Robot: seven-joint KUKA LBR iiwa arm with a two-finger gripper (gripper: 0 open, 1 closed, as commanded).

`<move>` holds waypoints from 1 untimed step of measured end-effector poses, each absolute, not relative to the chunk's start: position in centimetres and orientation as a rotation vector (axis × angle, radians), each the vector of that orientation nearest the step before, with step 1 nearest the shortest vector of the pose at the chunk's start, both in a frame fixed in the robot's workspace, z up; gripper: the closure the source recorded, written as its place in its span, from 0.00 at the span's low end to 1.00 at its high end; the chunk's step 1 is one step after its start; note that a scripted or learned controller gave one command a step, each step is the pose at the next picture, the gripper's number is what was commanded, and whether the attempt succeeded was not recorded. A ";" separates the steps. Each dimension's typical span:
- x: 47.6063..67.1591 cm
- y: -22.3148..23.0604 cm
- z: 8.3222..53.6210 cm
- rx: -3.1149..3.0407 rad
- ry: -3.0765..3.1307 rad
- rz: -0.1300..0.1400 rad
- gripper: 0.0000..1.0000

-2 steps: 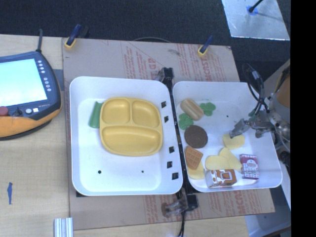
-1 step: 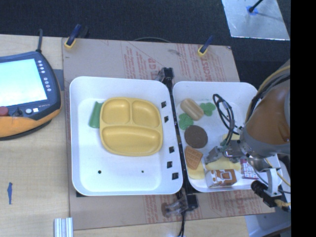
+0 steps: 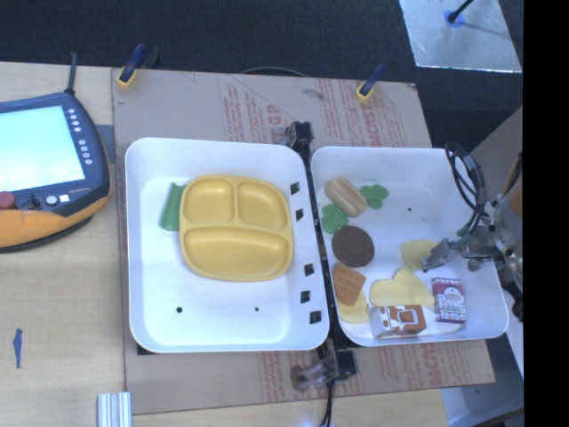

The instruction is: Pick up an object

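Gripper (image 3: 444, 256) is hanging low over the right side of the right bin (image 3: 404, 163). It comes in from the right edge with a tangle of black cables behind it. Honestly can't tell whether it's open or closed from this angle, and nothing visibly sits in it.

Its tip is just beside a yellow slice (image 3: 416, 253), and from up here it looks like it's touching or overlapping that slice's right edge. Just below the tip is a red packet (image 3: 449, 301), lying flat near the bin's front right corner. Left of the packet there's a brown box (image 3: 399, 320) against the front wall, with a second yellow piece (image 3: 400, 289) just above it.

Further left in the same bin there's a waffle (image 3: 348, 284), then a brown patty (image 3: 353, 245) above it. A bun (image 3: 345, 196) sits near the back with green leaves (image 3: 333, 218) around it.

The left bin (image 3: 142, 265) holds a yellow tray (image 3: 237, 227) with three sections, and a green block (image 3: 171, 206) is tucked against the tray's left edge.

Both bins sit on cardboard (image 3: 222, 105) that's clamped at the back. A pendant (image 3: 44, 172) with a lit screen rests on the bench way off to the left.
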State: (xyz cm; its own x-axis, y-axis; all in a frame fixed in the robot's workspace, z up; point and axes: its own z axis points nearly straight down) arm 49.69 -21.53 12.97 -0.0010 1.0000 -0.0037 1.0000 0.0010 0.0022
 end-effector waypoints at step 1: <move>53.4 -13.1 10.2 2.209 2.239 0.002 0.00</move>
State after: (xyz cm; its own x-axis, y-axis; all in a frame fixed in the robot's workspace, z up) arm 53.42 -13.09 10.18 -0.0137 0.9999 0.0033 0.9999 0.0137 -0.0017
